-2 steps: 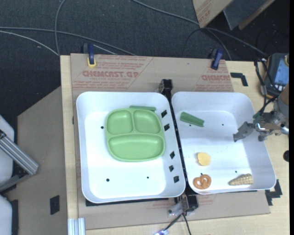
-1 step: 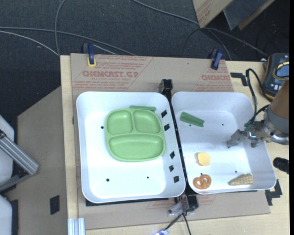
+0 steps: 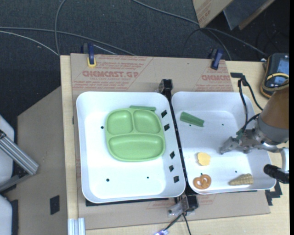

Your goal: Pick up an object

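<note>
Floor [image 3: 36, 18]: dark carpet, grey cables [image 3: 57, 27] trailing across. Counter [image 3: 119, 69]: brown board, blue clamps [image 3: 91, 54] at far edge. Cardboard box [image 3: 211, 9] beyond.

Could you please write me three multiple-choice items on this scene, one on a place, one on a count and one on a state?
1. Where does the green divided plate lie?
A. left bin
B. right bin
C. on the bare bench

2. How many loose things lie in the right bin?
A. two
B. four
C. six

3. How does the gripper stand?
A. low over the right bin, nothing seen between its fingers
B. over the left bin
C. lifting the plate

Answers: 1 A, it lies within the left bin. 2 B: green block, yellow piece, pretzel, cone. 3 A, it hangs above bare white floor.
</note>
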Robot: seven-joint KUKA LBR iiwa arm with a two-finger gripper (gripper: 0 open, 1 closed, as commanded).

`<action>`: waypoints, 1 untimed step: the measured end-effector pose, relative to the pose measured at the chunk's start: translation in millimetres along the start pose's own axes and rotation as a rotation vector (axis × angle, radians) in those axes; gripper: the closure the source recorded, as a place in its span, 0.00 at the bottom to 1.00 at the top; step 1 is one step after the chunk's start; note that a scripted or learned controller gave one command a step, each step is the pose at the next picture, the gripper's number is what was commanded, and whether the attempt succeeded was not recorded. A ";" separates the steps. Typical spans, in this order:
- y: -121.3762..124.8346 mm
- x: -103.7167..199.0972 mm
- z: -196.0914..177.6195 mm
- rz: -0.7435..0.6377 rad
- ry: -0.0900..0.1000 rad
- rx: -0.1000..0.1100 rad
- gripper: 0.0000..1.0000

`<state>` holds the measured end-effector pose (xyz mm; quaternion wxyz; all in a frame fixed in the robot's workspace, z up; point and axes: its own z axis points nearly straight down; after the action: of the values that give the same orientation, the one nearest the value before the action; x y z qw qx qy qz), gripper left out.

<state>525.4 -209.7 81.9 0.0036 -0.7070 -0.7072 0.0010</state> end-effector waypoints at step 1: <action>1.9 -0.9 -14.2 0.001 -0.003 -0.007 1.00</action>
<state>527.4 -210.6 96.1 0.0002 -0.7073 -0.7069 -0.0006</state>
